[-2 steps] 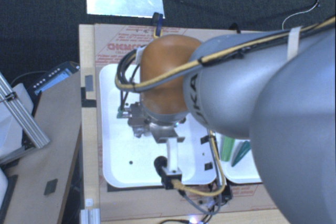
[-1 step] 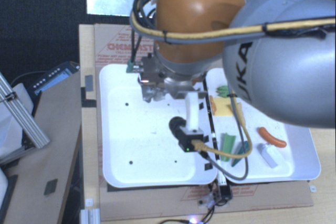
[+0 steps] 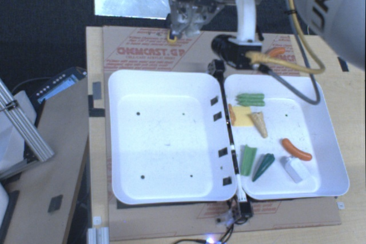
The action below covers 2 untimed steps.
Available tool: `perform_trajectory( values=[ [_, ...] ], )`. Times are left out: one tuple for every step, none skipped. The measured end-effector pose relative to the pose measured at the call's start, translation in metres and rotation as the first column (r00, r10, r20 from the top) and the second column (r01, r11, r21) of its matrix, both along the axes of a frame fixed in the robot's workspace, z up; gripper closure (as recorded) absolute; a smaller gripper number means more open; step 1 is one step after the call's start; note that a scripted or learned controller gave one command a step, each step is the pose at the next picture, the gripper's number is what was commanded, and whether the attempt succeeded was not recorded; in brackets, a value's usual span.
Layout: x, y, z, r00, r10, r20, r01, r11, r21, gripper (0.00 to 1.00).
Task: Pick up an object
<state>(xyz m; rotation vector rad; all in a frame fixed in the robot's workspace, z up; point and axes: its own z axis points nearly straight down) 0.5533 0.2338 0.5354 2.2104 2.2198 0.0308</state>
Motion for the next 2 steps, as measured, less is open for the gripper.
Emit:
perform_trajectory(
  values=[
    [-0.070,0.001,-0.077,1.000,0.002,-0.028,-0.002,1.000,-0.009,1.00],
    [-0.010,-0.009,-0.070,1.000,-0.006,-0.016,0.005,1.000,-0.007,1.00]
  ],
)
